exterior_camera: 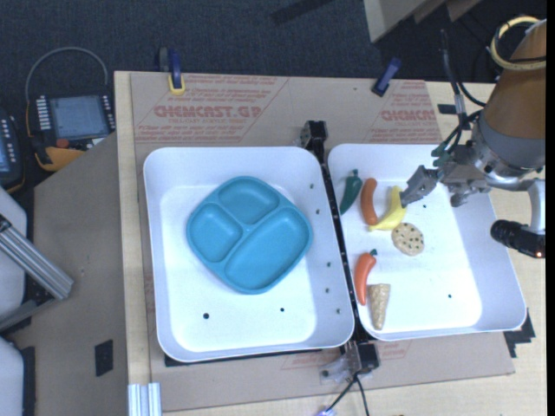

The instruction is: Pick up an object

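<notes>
Toward three o'clock on the tabletop (130, 232), inside the right-hand white bin (451, 310), the gripper (420, 186) hangs low near the bin's upper middle, the grey arm (512, 137) with its orange band reaching in from the right. Whether its dark fingers are parted or closed cannot be told from this slant; nothing shows between them.

The nearest candidate for the pick is the yellow banana (392, 212), lying just beside the gripper at about its eight o'clock, almost under the tip. It is a small curved piece, smooth and glossy like moulded plastic, with its long axis running roughly from one o'clock to seven o'clock. Touching its left side is an orange sausage-shaped piece (370, 201), standing nearly twelve to six, and beyond that a green pepper (350, 191), slim and tapered. At the banana's five o'clock sits a round tan cookie (408, 239) with dark specks, flat and matte. Farther down toward six o'clock lie a carrot (364, 272), orange with a green top, and a pale ridged cone (379, 305), rough-looking.

A grasp on the banana would likely need the fingers set across its short axis, and the sausage crowding one side could get in the way.

The left bin (173, 319) carries a blue divided plate (249, 233), smooth, with three compartments, well apart from the gripper.
</notes>
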`<action>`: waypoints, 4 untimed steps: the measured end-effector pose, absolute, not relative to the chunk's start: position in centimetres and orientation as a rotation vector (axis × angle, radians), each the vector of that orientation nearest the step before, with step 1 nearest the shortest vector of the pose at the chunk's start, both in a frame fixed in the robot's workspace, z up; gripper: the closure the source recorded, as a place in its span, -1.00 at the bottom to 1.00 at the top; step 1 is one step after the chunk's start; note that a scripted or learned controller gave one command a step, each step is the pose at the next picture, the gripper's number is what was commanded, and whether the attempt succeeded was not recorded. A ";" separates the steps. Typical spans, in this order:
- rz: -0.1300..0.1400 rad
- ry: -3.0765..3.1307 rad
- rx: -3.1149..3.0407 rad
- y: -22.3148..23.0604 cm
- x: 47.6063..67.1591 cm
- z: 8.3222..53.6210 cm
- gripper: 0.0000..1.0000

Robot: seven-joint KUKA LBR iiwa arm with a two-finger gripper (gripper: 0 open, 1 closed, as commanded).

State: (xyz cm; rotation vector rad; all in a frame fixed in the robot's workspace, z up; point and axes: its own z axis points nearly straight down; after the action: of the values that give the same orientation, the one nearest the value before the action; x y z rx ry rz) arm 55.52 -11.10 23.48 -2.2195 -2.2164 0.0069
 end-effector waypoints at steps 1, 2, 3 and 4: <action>0.000 -2.222 -2.222 -11.1 55.7 23.8 -1.00; 0.001 -2.220 -2.221 -10.9 55.3 19.7 -1.00; 0.007 -2.216 -2.217 -10.7 55.3 13.3 -1.00; 0.000 -2.224 -2.224 -10.8 55.5 8.5 -1.00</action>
State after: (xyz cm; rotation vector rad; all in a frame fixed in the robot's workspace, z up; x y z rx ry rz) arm 55.45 -10.80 8.45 -2.2239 -2.2238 -0.0001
